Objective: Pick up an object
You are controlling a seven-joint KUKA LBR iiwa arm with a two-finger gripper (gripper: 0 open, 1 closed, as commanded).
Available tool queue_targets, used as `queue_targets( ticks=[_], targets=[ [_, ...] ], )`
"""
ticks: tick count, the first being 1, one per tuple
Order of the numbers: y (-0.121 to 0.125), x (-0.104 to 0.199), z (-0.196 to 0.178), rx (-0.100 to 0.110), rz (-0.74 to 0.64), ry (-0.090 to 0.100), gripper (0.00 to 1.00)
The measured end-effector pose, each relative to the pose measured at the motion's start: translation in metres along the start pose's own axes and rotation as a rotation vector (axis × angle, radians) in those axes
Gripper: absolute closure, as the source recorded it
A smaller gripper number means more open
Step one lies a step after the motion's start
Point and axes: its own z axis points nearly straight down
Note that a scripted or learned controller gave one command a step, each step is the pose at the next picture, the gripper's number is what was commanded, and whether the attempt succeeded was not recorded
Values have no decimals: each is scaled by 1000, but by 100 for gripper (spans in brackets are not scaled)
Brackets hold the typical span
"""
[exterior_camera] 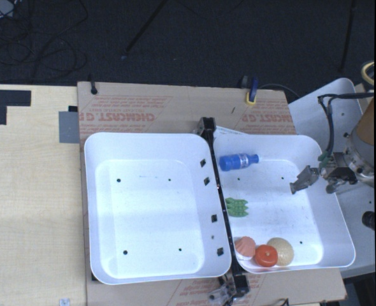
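Observation:
The right bin (pixel 315 234) holds a blue bottle (pixel 239 162) lying on its side near the far left corner. A small green object (pixel 236 207) lies by the divider. A pink and white round piece (pixel 245 247), a red round piece (pixel 266 255) and a beige round piece (pixel 282 250) cluster at the near edge. My gripper (pixel 318 182) hangs over the bin's right side, open, with nothing between its fingers (pixel 302 182). It stands well right of the bottle and above the round pieces.
The left bin (pixel 99 171) sits beside the right one, with a black clamp strip (pixel 216 196) along the shared edge. Both bins rest on a cardboard sheet (pixel 150 110). The arm (pixel 366 132) and its cables occupy the right edge.

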Motion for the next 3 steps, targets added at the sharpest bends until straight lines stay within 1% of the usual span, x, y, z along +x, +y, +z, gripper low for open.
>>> queue_targets(
  ticks=[1, 2, 3],
  targets=[
    [-45, -6, -93, -8, 3, -3, 0],
    [-44, -6, -98, 0, 2, -1, 100],
    [-45, -39, 5, 5, 2, 1, 100]
  ],
)
